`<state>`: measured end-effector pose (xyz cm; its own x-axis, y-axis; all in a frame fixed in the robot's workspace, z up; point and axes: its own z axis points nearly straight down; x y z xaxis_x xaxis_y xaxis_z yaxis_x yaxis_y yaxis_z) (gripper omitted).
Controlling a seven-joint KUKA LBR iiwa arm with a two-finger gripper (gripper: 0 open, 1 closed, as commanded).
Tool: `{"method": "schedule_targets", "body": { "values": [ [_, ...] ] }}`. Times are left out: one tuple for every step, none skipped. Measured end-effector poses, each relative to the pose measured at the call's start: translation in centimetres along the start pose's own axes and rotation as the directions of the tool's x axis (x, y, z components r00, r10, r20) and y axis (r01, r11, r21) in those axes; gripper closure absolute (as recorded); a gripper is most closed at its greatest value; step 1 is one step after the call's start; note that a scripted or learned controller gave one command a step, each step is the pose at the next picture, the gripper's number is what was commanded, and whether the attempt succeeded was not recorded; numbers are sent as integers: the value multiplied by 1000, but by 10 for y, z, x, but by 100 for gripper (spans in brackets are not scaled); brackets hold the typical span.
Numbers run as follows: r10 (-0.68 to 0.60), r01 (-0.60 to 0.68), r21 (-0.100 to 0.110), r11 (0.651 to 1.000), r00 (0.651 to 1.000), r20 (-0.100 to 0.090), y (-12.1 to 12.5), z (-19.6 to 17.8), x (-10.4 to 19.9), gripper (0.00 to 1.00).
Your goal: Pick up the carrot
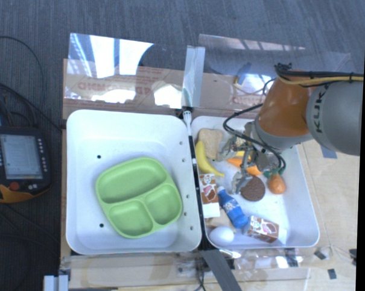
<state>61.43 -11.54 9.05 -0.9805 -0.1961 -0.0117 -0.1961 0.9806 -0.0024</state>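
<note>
In the camera view, the arm (305, 111) is reaching in from the right and hanging over the far part of the right bin (309, 208). Its gripper (249, 160) is pointing down among the food there. The gripper's dark parts and cables are blurring together, so I cannot tell how the jaws stand or whether anything is caught in them.

The carrot (235, 161) seems to be the small orange piece lying just left of the gripper, partly hidden by it. A banana (203, 159) is lying to its left, a round brown cookie (252, 189) is sitting nearer, and an orange ball (277, 184) is resting to the right. A blue bottle (232, 209) is lying near the cookie. The left bin (86, 131) is holding a green plate (139, 196).

Judging from this, the approach is nearly done, but the grasp and the lift are left.
</note>
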Motion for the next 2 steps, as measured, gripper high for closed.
{"method": "schedule_targets", "body": {
  "values": [
    [0,0,4,1000,1000,9,0,-13,-3,100],
    [-114,114,5,994,993,7,34,-182,-12,100]
  ]
}}
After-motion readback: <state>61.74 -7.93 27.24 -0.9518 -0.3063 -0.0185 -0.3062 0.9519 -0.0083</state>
